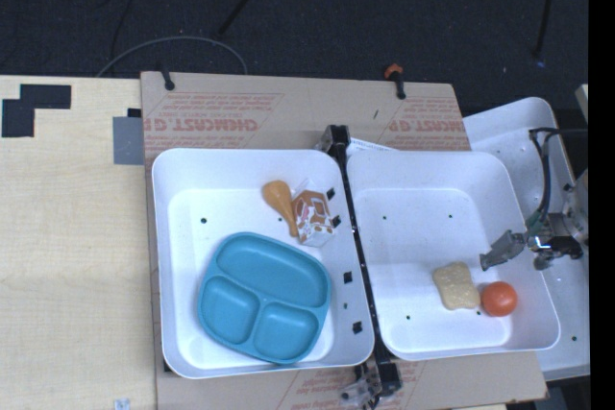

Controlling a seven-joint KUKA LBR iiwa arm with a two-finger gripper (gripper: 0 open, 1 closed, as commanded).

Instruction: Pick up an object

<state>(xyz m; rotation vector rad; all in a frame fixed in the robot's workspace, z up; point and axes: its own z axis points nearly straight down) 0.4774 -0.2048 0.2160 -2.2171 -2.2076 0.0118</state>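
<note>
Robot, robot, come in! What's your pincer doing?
Pincer above right bin, holding nothing. Red ball and beige sponge just below it. Nothing in the way.

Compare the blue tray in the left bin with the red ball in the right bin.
The blue tray is broad, flat and split into three compartments; the red ball is small, round and plain. The tray fills much of the left bin; the ball takes only a corner area of the right bin. The tray lies alone, apart from the things above it; the ball sits right beside a beige sponge. Both rest on a bin floor.
</note>
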